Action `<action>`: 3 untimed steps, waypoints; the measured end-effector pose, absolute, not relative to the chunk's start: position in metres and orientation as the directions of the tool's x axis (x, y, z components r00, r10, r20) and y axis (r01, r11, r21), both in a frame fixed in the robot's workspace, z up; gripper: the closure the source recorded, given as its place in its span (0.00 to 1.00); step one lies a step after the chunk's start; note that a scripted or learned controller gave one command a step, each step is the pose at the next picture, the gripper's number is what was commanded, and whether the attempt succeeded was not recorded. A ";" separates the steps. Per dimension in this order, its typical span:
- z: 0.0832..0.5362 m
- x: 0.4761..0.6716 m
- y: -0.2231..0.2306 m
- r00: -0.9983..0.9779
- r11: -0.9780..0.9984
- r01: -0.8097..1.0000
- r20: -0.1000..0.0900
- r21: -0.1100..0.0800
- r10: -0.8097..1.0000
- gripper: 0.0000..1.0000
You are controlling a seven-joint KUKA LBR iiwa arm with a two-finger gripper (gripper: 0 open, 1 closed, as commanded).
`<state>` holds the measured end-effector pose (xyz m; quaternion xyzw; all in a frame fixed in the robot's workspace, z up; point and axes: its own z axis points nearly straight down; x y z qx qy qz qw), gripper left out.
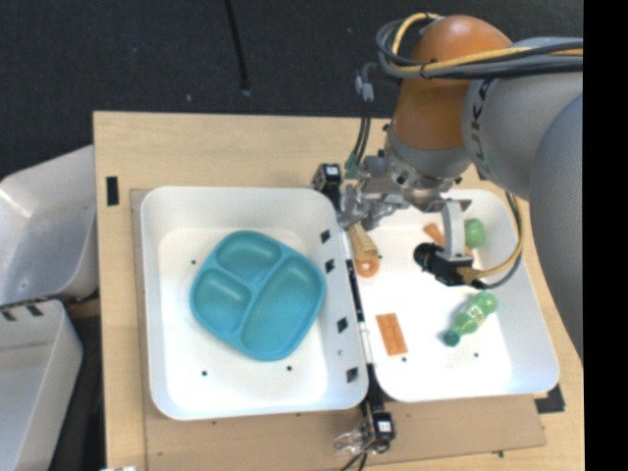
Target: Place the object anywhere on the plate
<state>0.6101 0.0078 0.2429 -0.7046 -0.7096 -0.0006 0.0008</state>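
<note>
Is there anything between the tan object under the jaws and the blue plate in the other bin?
Only the two bin walls stand between the tan object and the plate; no loose item lies there.

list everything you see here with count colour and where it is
plate: 1, blue, three sections, middle of the left bin
bins: 2, white, side by side on the bench
bench: 1, light wood, under both bins
bottle: 1, green, lying in the right bin
flat orange piece: 1, orange, right bin floor, left of the bottle
tan object: 1, tan, right bin at its left wall, just below the gripper
round green thing: 1, green, upper right bin
arm: 1, grey and orange, from the right
gripper: 1, over the right bin's upper left
</note>
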 end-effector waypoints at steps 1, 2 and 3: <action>0.253 0.596 0.055 -0.007 0.007 1.000 0.002 -0.001 1.000 1.00; 0.243 0.572 0.111 -0.007 0.007 1.000 0.001 -0.002 1.000 1.00; 0.248 0.566 0.159 -0.007 0.007 1.000 0.002 0.000 1.000 1.00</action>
